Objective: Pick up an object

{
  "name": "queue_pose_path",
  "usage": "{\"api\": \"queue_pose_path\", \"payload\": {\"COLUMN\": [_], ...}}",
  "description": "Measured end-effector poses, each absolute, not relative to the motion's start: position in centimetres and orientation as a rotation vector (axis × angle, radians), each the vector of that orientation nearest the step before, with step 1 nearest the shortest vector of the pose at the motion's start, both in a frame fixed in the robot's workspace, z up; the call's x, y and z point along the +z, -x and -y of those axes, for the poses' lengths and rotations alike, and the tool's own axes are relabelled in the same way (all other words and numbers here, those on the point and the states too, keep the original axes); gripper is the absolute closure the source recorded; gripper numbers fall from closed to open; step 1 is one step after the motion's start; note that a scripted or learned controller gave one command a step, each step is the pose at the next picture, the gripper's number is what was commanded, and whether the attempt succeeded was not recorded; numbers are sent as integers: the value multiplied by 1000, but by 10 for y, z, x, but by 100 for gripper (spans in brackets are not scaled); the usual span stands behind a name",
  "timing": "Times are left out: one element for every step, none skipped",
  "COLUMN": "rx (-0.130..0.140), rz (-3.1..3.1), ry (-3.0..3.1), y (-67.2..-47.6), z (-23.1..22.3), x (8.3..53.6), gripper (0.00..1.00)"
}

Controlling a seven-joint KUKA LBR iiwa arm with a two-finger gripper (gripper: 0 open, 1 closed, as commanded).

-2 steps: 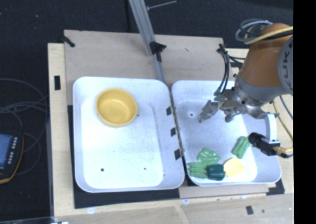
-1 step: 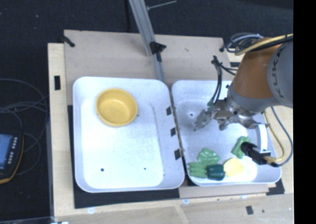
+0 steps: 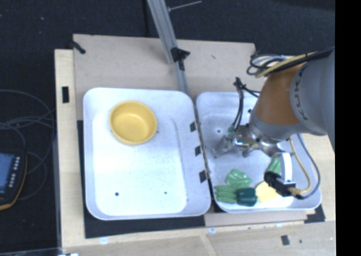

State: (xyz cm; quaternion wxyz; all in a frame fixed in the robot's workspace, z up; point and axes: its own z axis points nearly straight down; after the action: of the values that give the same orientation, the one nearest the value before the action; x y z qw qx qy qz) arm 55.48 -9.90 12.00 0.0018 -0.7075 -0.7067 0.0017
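My gripper (image 3: pixel 225 143) hangs low over the middle of the right bin (image 3: pixel 217 108), under the grey arm with its orange band (image 3: pixel 276 105). It is above bare bin floor, a little up and left of the pile of objects. That pile lies along the bin's front edge: a light green piece (image 3: pixel 237 178), a flat green piece (image 3: pixel 224 194), a dark green block (image 3: pixel 246 196) and a yellow piece (image 3: pixel 266 193). A green and white item (image 3: pixel 277 164) lies under the wrist at the right. I see nothing held by the gripper.
The left bin (image 3: pixel 141 193) holds a yellow bowl (image 3: pixel 133 122) at its back left. A grey metal pole (image 3: pixel 163 23) slants down to the bins' shared back edge. Cables (image 3: pixel 307 176) loop from the wrist over the right bin's front right corner.
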Motion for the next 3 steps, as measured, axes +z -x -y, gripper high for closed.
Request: {"api": "queue_pose_path", "payload": {"rx": [1, -3, -6], "rz": [2220, 2220, 2224], "ry": [2222, 2225, 2226], "y": [-555, -555, -556], "z": [99, 100, 104], "x": [100, 112, 174], "gripper": [0, 100, 100]}}
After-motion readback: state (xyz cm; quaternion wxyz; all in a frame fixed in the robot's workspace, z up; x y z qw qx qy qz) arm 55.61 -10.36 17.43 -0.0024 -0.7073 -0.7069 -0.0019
